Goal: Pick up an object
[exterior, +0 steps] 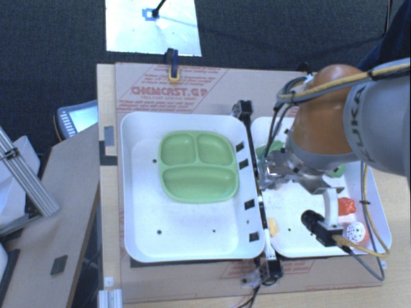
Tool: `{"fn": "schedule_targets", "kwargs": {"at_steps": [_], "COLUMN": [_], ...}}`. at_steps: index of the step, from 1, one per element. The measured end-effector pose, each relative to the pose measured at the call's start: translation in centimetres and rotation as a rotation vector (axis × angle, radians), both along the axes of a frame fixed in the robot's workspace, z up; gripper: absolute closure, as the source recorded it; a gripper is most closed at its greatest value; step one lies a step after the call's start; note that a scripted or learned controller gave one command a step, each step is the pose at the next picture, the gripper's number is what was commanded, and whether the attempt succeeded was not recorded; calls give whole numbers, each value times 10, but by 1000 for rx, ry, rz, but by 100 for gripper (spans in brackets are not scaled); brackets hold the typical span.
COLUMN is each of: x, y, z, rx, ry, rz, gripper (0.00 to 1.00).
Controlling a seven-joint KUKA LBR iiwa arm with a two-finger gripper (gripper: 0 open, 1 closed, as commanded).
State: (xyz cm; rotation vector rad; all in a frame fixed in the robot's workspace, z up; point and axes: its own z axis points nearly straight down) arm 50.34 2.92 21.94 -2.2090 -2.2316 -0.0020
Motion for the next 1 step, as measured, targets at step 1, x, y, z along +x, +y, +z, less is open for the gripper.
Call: {"fn": "schedule_targets", "kwargs": {"at_steps": [1], "x": [5], "y": [57], "z": [10], "rx": [1], "ry": [-2], "rz": [1], "gripper": [100]}}
